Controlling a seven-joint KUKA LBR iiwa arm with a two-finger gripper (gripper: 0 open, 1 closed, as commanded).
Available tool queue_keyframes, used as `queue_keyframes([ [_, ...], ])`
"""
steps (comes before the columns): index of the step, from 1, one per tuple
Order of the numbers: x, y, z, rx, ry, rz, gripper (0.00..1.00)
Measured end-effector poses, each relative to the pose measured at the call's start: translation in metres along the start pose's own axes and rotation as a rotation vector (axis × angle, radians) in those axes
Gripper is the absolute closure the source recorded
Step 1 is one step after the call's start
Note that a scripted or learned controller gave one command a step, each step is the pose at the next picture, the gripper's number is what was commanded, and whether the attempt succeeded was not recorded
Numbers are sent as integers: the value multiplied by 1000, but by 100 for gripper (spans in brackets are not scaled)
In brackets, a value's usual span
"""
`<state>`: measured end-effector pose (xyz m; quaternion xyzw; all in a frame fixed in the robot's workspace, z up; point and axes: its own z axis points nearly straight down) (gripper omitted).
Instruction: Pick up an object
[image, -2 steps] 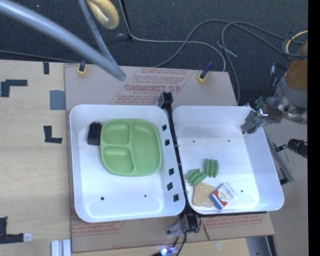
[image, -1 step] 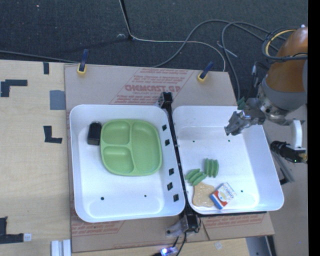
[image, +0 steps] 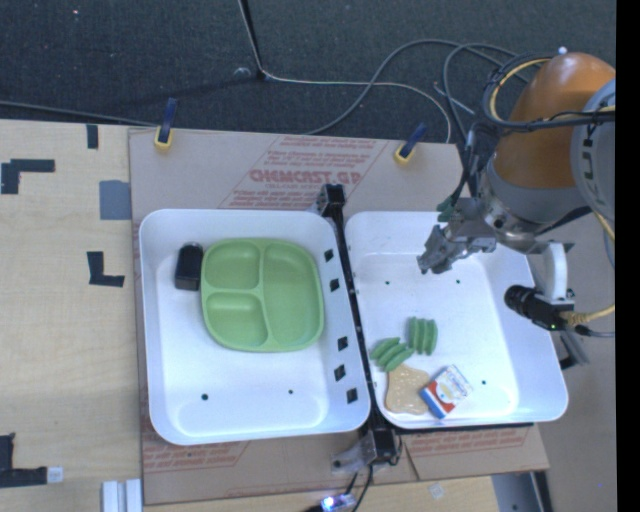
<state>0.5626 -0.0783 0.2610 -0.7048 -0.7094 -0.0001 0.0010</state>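
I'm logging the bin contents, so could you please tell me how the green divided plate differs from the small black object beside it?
The green divided plate is far larger than the small black object. The plate is pale green with three compartments; the black object is a plain dark block. The plate sits mid-bin, the black object at its left edge. Both lie in the left bin.

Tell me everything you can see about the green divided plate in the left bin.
The light green divided plastic plate is a rounded square with three compartments: two smaller ones toward the far side and one wide one nearer the camera. It lies flat, right side up, in the left shallow white bin. A small black block sits against its left edge.
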Motion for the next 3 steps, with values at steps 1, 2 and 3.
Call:
queue_keyframes([
  [1,55,-6,0,0,-1,0,100],
  [2,112,-11,19,2,-1,1,100],
  [3,154,-27,35,3,-2,3,100],
])
